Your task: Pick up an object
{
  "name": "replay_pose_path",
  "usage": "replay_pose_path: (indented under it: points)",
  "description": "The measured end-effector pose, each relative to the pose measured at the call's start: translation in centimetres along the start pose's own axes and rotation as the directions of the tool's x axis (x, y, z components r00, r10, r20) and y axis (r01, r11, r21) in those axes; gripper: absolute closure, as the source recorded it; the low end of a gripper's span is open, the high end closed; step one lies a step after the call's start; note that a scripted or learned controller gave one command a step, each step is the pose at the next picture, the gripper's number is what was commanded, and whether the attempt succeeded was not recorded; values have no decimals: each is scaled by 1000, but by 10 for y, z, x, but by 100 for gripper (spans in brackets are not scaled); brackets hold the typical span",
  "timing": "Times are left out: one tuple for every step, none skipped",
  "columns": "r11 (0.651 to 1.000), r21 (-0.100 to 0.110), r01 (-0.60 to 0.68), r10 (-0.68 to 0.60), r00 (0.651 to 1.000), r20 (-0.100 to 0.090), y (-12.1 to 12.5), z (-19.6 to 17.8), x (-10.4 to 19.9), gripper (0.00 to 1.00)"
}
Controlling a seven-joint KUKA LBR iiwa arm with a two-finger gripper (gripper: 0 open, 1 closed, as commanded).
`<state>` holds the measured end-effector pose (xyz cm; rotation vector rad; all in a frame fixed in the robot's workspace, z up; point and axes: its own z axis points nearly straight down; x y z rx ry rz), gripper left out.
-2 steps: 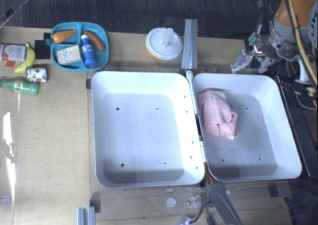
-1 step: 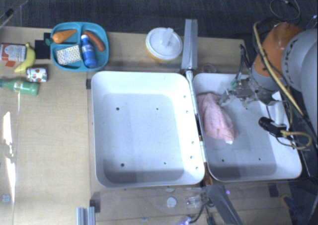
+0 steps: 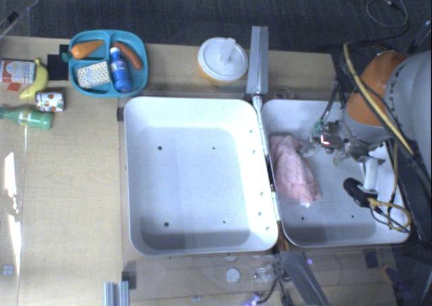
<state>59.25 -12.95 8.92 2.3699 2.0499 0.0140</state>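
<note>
While you scan from the far left toward the metal divider post point(image 3: 256, 61) that stands between the two bins, you pass a yellow banana-shaped toy point(image 3: 35, 80), a small printed can lying on its side point(image 3: 50, 101) and a green bottle lying flat point(image 3: 27, 118), all well to the left of that post on the wooden bench point(image 3: 67, 217). Nearer the post sits a blue compartment tray point(image 3: 108, 63) with toy food in it, then a white round lidded cup on a yellow base point(image 3: 223, 60) just beside the post on its left. Below and left of the post lies the large shallow white left bin point(image 3: 196, 176). To the right of the post is the shallow white right bin point(image 3: 337, 223), and your target, a soft pink crumpled cloth bundle point(image 3: 294, 168), rests on its floor close to the wall nearest the post. Its long axis runs from upper left to lower right, slightly slanted. The two-finger gripper point(image 3: 325, 141) hangs further right of the post, so the cloth lies to its left and a little below, near but apart from it. You cannot tell from here whether the claw is apart or together. Judging by this, the next move calls for a short shift toward the post and then a descent across the bundle's narrow width.
</note>
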Motion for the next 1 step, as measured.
replay_pose_path:
  points:
    - [999,1,-49,49,999,0,4,1,-17,0]
